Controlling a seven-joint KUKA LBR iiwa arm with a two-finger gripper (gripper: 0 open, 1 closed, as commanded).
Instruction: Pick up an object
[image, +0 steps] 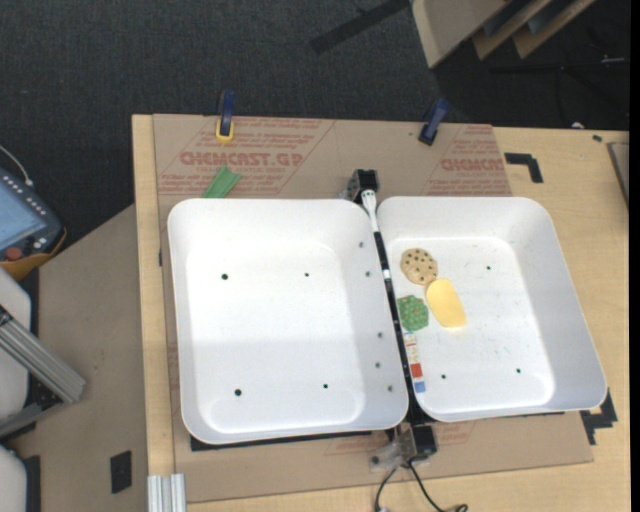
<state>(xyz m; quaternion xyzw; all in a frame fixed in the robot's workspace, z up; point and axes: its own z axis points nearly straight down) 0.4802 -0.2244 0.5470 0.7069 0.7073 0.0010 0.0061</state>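
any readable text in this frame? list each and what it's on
"CHEMCAST GP" in red print on the brown board under the bins, upper left; letters soft, so the reading is approximate.
The same red print repeats on the board's upper right, too blurred to read fully.
The strip between the bins carries small colored marks, too small to read.

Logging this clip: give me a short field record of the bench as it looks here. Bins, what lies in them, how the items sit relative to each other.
bins: left bin and right bin, white, side by side
right bin contents: cookie, yellow piece, green piece
placement: all three lie near the right bin's left wall
relations: cookie farthest from camera; yellow piece just below it; green piece left of the yellow piece, close beside it
bench extras: green scrap above the left bin, outside it
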